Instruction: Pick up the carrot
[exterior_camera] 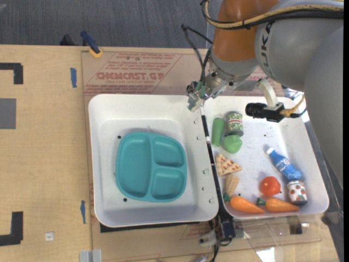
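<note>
White right bin point(319, 162) holds orange carrot point(246, 204) (tapered, green-tipped).

Gripper point(195, 99) hangs over the far end of the seam between the bins. Left bin point(103, 146) to its left holds a divided tray point(151, 167). Right bin point(311, 146) to its right: can point(234, 123) and cucumber pieces point(224, 136) close, bottle point(284, 164) further right, tomato point(269, 186) and two carrots point(246, 204) point(281, 204) farthest, at the near rim.
</note>
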Available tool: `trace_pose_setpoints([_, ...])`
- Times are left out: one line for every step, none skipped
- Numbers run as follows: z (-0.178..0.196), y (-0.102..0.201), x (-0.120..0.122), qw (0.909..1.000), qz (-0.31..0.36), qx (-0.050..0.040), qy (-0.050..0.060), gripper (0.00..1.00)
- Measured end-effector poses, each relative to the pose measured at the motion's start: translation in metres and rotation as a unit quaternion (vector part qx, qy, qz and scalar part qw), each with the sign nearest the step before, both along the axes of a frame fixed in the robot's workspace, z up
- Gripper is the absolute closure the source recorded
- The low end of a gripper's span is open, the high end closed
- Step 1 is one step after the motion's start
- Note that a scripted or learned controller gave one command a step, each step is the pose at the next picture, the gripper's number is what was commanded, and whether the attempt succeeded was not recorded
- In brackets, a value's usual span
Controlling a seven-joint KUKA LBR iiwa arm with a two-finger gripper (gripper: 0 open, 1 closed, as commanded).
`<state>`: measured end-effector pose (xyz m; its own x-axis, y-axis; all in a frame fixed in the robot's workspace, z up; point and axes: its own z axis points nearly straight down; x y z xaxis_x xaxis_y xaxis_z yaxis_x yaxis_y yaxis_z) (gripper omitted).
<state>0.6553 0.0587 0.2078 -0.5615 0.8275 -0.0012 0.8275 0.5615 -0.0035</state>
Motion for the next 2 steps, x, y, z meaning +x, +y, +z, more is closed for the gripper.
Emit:
trace_pose_setpoints([-0.059, 0.043, -0.008, 0.9804, 0.197, 0.0023, 0.000, 1.00])
trace_pose_setpoints([-0.100, 0.047, -0.006, 0.9366, 0.350, 0.0002, -0.009, 1.00])
